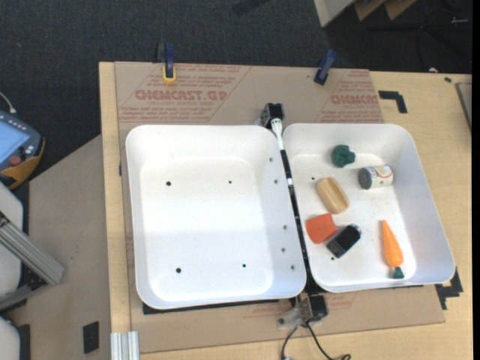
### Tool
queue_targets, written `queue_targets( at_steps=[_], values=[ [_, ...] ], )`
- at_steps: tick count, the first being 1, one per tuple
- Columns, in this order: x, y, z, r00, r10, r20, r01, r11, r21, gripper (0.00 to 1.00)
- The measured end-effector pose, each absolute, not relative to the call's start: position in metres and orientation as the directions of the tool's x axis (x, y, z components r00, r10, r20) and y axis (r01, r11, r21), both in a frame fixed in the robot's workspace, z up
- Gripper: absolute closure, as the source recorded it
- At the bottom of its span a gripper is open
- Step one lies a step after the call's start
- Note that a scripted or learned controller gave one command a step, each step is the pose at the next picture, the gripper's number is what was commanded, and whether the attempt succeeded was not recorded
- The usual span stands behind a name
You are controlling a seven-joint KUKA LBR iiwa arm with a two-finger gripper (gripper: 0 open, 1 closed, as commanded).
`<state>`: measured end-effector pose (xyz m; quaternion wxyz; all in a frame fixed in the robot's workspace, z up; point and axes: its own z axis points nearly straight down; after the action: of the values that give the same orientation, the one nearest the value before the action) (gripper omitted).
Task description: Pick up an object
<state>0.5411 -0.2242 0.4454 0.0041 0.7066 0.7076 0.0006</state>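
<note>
Camera view: six objects, among them a toy carrot (391, 246) and bread roll (331, 194), lie unlifted in the right bin (427, 201); picking not begun; tool state indeterminable.

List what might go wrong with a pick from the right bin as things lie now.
1. The red block and black block touch, so a grab at either may catch or push the other.
2. The carrot lies close to the right bin's wall, leaving little room on that side.
3. The small can lies on its side and may roll.
</note>
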Motion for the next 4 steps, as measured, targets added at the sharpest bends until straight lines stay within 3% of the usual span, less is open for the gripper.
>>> queue_targets(
  at_steps=[1, 2, 3, 4],
  values=[
    [0.538, -0.194, 0.273, -0.001, 1.0, 0.006, 1.0, 0.001, -0.015, 1.0],
    [0.559, -0.131, 0.302, -0.008, 1.0, 0.001, 1.0, 0.008, 0.005, 1.0],
    [0.515, -0.052, 0.325, -0.008, 1.0, 0.002, 1.0, 0.008, -0.001, 1.0],
    [0.478, 0.007, 0.321, -0.006, 1.0, 0.002, 1.0, 0.006, -0.004, 1.0]
  ],
)
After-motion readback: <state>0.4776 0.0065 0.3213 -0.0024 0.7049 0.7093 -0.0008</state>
